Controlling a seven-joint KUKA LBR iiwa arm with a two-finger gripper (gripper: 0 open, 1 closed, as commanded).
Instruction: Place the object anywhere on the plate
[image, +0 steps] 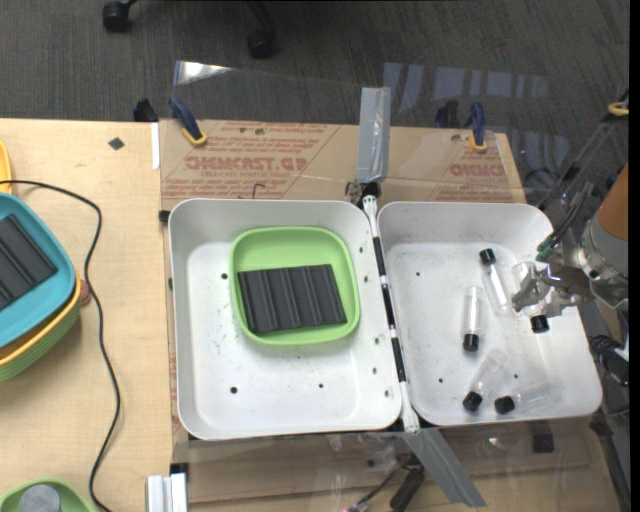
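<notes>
A clear vial (534, 310) with a black cap, the object to be placed, sat at the gripper (530, 297) in the right part of the right bin (430, 235); whether the fingers pinched it could not be told, as the clear plastic and metal blurred together there.

The bench (80, 400) was pale wood, with brown cardboard (270, 160) lying under the far side of the bins. The left bin (200, 330) held the green plate (290, 245), a rounded square dish set toward the far side, with a dark ribbed insert (292, 298) lying in it. The right bin sat just beside the left one, the two rims touching along the middle.

The arm came in from the right edge, its gripper low over the right side of the right bin. At the far left of the bench a teal tray (40, 270) rested on other dishes, with a black cable (100, 330) curving beside it.

Smaller vials lay scattered in the right bin: one (492, 272) left of the gripper, one (470, 320) near the middle, and two (490, 385) toward the near edge, their black caps close together.
</notes>
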